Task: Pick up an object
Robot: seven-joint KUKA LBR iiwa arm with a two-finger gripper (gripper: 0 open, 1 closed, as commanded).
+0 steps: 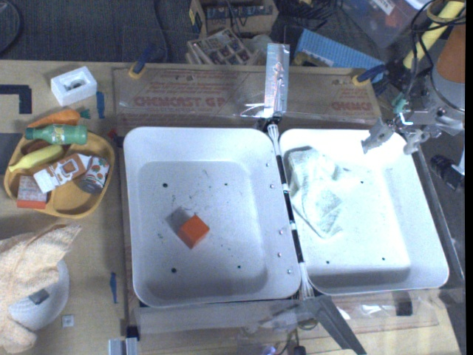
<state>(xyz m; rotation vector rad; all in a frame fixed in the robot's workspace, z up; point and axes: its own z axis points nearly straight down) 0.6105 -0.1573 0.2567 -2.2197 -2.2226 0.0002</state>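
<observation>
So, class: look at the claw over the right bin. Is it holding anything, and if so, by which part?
Nothing is held. The claw hangs open above the right bin, apart from the crumpled clear bag.

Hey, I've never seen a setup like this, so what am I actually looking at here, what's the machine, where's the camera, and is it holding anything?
This is one camera fixed above a workbench, looking down at a slant. Two shallow white trays sit side by side: the left bin and the right bin. The machine is a robot arm reaching in from the right; its gripper hangs over the right bin's far corner, and nothing is visibly held. An orange block lies in the left bin. A crumpled clear plastic bag lies in the right bin. Off to the left, a yellow bowl holds odds and ends.
</observation>
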